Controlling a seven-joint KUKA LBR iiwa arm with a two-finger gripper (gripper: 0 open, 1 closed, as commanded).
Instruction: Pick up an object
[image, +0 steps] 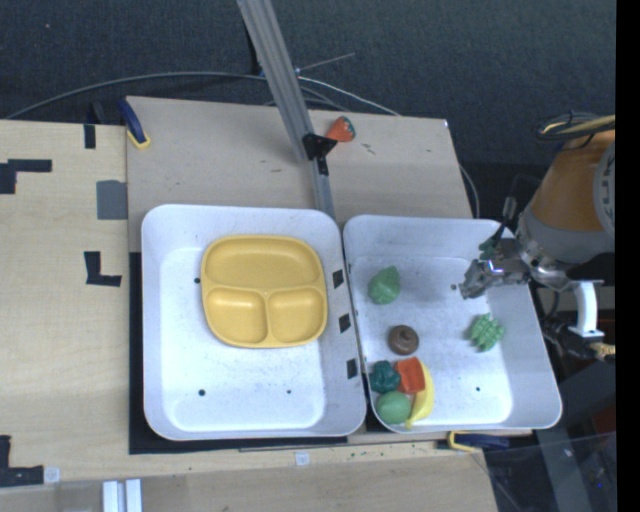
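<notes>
Pincer: hovering, my two-finger metal gripper is reaching in over the right bin's upper right part; I cannot tell how it is set.
Open room: bare white floor is lying left of and below my tip, across the middle of the right shallow white bin.
Left bin: the left shallow white bin is holding a yellow three-compartment plastic plate.
Right bin: a green leafy toy vegetable is sitting upper left, a brown round toy at centre, a green bumpy toy at right.
Corner cluster: a teal toy, an orange-red block, a yellow banana and a light green ball are crowding together at lower left.
Nearest thing: the green bumpy toy is lying just below my tip, apart from it.
</notes>
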